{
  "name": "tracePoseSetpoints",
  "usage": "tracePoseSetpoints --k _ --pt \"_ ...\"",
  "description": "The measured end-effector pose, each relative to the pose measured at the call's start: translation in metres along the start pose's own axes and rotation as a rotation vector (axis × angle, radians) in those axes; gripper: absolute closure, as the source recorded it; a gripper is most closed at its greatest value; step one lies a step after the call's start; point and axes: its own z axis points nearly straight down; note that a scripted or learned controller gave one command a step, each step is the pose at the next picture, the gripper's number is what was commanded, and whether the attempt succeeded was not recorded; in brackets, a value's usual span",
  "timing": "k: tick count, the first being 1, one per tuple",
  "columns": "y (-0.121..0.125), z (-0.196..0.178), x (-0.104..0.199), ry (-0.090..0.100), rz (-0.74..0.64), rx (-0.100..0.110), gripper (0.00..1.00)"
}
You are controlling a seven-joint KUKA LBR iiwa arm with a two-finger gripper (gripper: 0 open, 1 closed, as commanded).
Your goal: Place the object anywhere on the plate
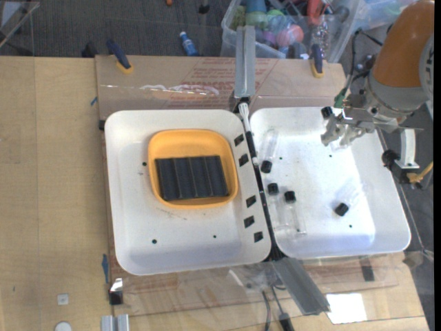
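The orange plate [193,143] is seen in the left bin [131,240], already bearing a dark ribbed block [191,178], which suggests the placement is done. The gripper [337,133] is held over the right bin's [372,233] far corner, above small black pieces [341,209]. Its opening cannot be told, being small and blurred.

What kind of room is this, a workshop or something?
Probably a robotics lab: a robot arm reaches over two white bins taped to a bench, and a clear tub of toys sits behind.
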Motion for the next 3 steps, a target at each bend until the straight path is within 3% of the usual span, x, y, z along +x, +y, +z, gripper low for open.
tracePoseSetpoints --k 1,3 --pt "0.022 -0.014 0.018 -0.003 -0.098 -0.002 1.00" --pt "0.031 -0.033 0.069 -0.003 -0.340 -0.001 1.00"
